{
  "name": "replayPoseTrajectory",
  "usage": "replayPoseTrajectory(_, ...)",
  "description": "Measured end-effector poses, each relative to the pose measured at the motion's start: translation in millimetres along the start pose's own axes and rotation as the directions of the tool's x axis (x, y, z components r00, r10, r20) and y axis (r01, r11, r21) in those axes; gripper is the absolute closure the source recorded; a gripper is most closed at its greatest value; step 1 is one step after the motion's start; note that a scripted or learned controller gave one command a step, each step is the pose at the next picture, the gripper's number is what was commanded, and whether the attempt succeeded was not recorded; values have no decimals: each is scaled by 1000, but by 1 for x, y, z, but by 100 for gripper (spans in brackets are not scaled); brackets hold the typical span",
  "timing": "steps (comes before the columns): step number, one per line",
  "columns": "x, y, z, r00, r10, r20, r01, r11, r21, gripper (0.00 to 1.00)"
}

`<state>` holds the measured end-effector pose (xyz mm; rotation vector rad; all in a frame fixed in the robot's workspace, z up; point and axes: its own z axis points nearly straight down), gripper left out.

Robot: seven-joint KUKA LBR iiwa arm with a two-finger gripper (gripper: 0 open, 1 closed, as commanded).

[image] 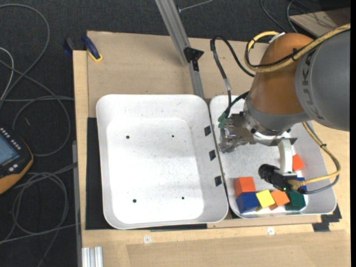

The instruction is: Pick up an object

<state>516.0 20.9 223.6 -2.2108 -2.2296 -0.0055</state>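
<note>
The grey arm with its orange band reaches in from 3 o'clock and hangs over the right bin (325, 202). The gripper (229, 139) sits over the 10 o'clock part of that bin, close to its left wall. The wrist hides it from above, so I cannot tell whether the jaws are spread or pressed together.

The things to pick lie bunched at the bin's 6 o'clock end, apart from the gripper. An orange block (245, 184) lies nearest the gripper, at about 5 o'clock from it. A blue block (248, 203) touches its 6 o'clock side. A yellow block (265, 198) lies just beside the blue one at 3 o'clock. Then come a small orange block (280, 198) and a green block (297, 201), in a row along the near wall. A red-orange piece (298, 162) lies by itself at 12 o'clock from the green block.

The left bin (105, 107) stands beside the right one, at 9 o'clock from it.
</note>
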Motion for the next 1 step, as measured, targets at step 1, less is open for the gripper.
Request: replayPoseTrajectory(1, 56, 2, -17, 1000, 1, 1, -1, 1000, -1, 100)
